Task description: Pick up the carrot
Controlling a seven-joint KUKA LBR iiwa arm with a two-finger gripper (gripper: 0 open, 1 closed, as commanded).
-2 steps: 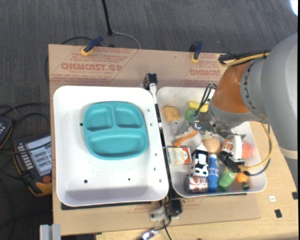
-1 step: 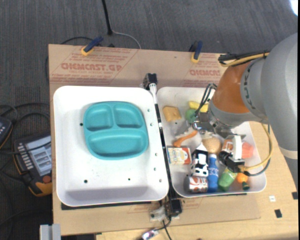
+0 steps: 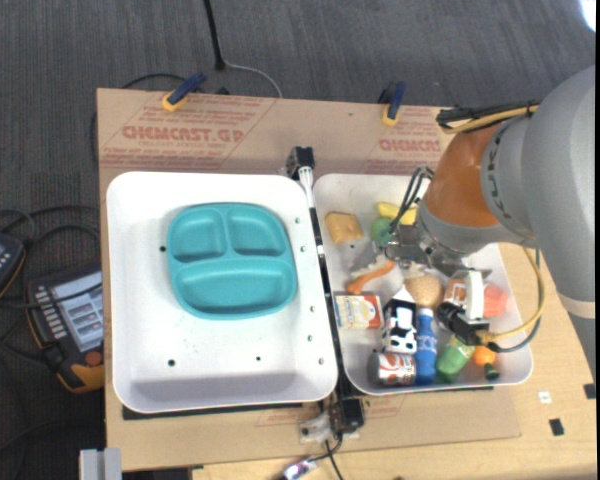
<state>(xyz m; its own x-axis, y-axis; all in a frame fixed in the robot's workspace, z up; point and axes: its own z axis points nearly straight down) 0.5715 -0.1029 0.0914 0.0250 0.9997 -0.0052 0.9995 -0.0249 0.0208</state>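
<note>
I judge the pick as barely under way: the carrot (image 3: 372, 273) lies in the right bin (image 3: 520, 368), a slim orange piece slanting up to the right in the far-left part of the clutter, just near of a tan bread-like piece (image 3: 343, 228) and just far of a small white carton (image 3: 358, 311). Nothing has lifted it; it rests among the other toys. My arm's wrist hangs over the middle of that bin, and the tool (image 3: 398, 251) sits just right of the carrot's upper end (touching or only near, I cannot tell). Whether the tool is spread or closed I cannot tell either, since the wrist hides it. The left bin (image 3: 130, 368) carries a teal divided plate (image 3: 232, 260). Closing on the carrot and lifting are both left to do.
</note>
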